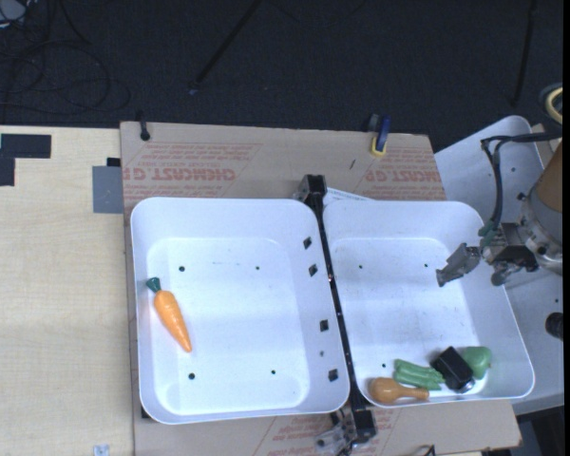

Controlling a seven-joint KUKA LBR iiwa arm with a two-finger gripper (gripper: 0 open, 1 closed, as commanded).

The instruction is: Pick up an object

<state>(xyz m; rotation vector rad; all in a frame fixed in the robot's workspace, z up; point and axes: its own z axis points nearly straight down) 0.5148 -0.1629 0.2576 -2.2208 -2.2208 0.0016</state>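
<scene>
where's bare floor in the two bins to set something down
Left bin: bare from the carrot by its left wall across to the divider. Right bin: bare floor in the middle and back, left of the gripper. Its front right corner is crowded: the green vegetable, black block and orange gourd.

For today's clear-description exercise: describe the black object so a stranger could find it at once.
Look in the right white bin, at its near right corner. There, among a small cluster, lies the black block, between green pieces; it is the one dark item there.

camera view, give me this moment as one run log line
gripper: over right bin's right side, nothing between fingers | carrot: left bin | green, black, orange items: right bin front corner
</scene>
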